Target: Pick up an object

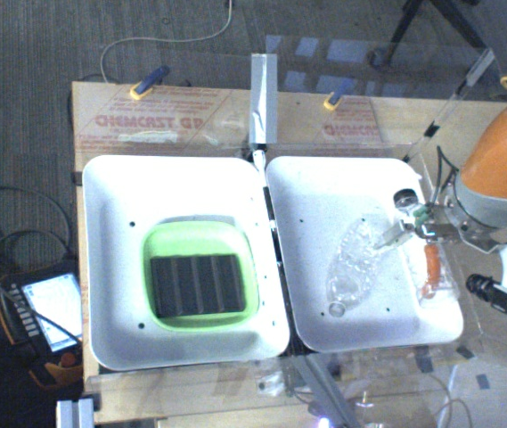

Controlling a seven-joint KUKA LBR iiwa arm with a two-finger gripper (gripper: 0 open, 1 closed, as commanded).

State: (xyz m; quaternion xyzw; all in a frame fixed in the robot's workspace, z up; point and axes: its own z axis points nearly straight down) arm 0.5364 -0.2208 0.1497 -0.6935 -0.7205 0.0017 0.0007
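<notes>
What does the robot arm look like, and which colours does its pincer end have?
The arm enters at the right edge as a rounded orange band above a grey wrist ring. Beyond it, the pincer end is a small dark and metallic assembly with a greenish spot. A black cable loops beside it.

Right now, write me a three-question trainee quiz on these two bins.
1. True or false: the green tray lies in the left bin.
2. Which bin holds the clear plastic bottle? A) left B) right
3. Fill in: the orange-handled tool lies along the right bin's ____ wall.

Key: 1 true. 2 B. 3 right, nearest the arm.
</notes>
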